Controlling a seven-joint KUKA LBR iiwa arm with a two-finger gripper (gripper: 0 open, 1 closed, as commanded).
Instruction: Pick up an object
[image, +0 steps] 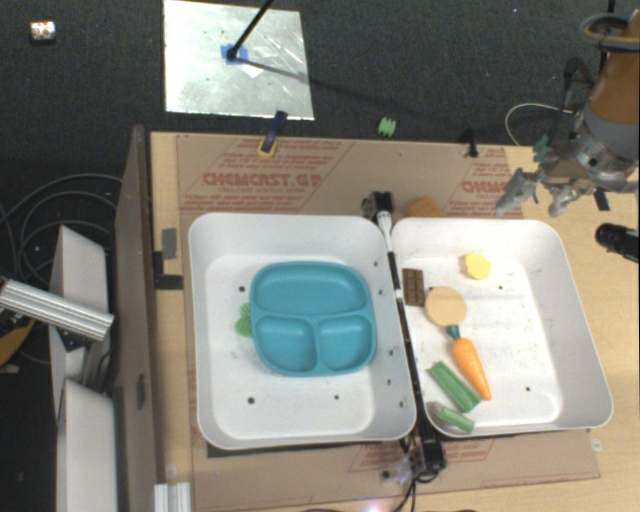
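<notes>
The gripper (540, 194) hung above the far right corner of the right bin (575, 300), its two fingers spread apart with nothing between them. Below and left of it, inside that bin, lay a yellow piece (478, 266), then a tan disc (446, 305) touching a brown bar (412, 287). Farther from the gripper sat an orange carrot (471, 367) beside a green stick (452, 386). Well to the gripper's left, the left bin (215, 300) held a blue divided tray (312, 317) with a green item (243, 321) at its edge.
</notes>
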